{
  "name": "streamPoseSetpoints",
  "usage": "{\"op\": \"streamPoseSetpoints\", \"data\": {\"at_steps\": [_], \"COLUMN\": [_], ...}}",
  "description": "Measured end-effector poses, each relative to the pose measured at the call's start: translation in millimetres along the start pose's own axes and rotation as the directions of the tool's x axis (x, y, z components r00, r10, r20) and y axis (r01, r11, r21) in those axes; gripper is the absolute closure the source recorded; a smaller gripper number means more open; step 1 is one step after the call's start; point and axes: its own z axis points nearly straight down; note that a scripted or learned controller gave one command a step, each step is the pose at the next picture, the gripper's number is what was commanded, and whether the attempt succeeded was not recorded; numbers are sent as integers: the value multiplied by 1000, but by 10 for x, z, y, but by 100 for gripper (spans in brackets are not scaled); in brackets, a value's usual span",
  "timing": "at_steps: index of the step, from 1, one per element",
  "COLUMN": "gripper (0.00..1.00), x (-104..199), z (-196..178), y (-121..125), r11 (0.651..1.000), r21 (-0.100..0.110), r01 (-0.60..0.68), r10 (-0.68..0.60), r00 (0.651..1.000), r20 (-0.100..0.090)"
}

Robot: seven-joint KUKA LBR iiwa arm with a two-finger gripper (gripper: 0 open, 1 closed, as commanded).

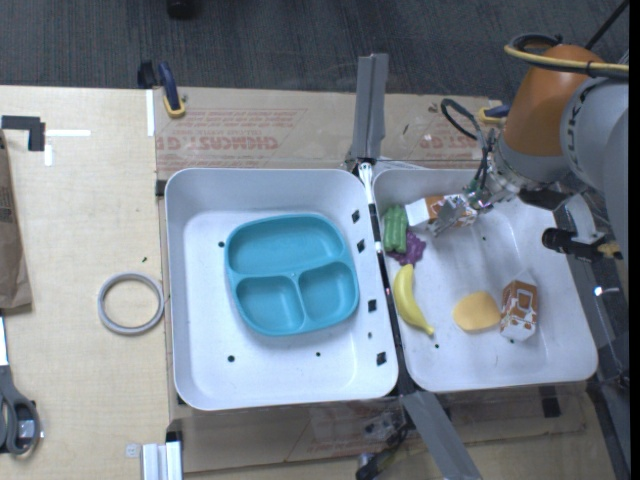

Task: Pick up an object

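The right bin [560, 358] holds a yellow banana [410, 300], a green vegetable [396, 226] with a purple item [411, 251] beside it, a flat yellow-orange piece [477, 312] and a small brown-and-white carton [519, 308]. My gripper [455, 211] hangs low at the back of this bin, reaching in from the right. A small orange-and-white object [436, 208] lies right at its tip. I cannot see whether anything is held.
The left bin [190, 368] holds a blue divided plate [292, 273]. A grey tape ring [131, 302] and scissors [15, 420] lie on the bench at the left. A grey post [370, 108] stands behind the divide between the bins.
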Motion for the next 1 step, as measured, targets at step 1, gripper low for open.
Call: {"op": "streamPoseSetpoints", "data": {"at_steps": [1], "gripper": [0], "x": [22], "z": [-528], "y": [16], "r11": [999], "r21": [-4], "r01": [38], "r10": [-38], "r00": [999], "r20": [0]}}
